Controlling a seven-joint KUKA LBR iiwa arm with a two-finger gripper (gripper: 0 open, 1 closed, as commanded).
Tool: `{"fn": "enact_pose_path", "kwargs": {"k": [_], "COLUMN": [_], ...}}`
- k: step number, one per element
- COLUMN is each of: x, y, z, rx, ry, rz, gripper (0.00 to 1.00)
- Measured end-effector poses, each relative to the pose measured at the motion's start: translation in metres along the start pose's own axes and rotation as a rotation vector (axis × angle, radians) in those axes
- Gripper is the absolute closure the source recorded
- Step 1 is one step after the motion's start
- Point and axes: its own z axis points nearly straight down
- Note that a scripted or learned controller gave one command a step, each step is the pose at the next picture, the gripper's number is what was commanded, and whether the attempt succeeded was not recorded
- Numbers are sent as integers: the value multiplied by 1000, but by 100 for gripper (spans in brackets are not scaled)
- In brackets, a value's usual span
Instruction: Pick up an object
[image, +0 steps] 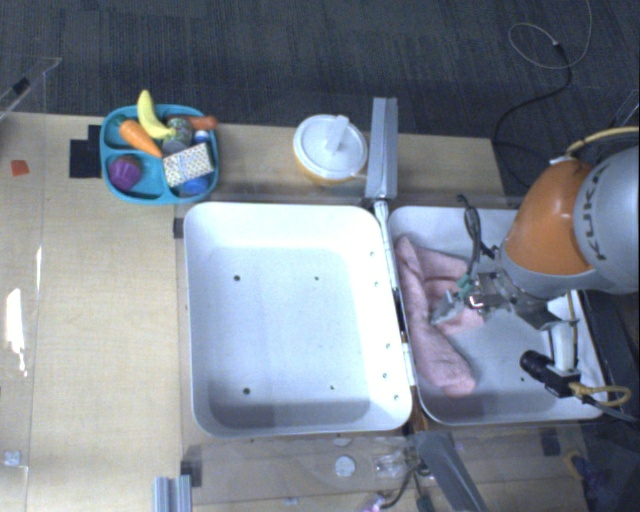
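Reading my gripper (458, 300) at the pink cloth's (432, 318) right edge; cloth runs top-to-bottom along the right bin's (500, 405) left side; grip state unclear

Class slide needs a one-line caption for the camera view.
KUKA arm's pincer down on a pink cloth in the right bin.

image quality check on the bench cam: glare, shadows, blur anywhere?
Camera view: even overhead light; soft shadow along the near wall inside the left bin; pale reflections on the clear panel at the left; the gripper over the pink cloth is small and soft, so finger detail is not readable; the blue toy tray is reasonably sharp.
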Motion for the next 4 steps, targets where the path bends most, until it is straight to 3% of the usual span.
{"fn": "enact_pose_path", "kwargs": {"k": [1,2,3,4], "x": [-53,-53,-52,-52], "y": [7,62,65,65], "z": [7,8,-5,-5], "rx": [-9,-6,-16,-16], "ry": [-3,-3,-4,-4], "rz": [76,-132,-135,-135], "gripper": [0,0,100,0]}}
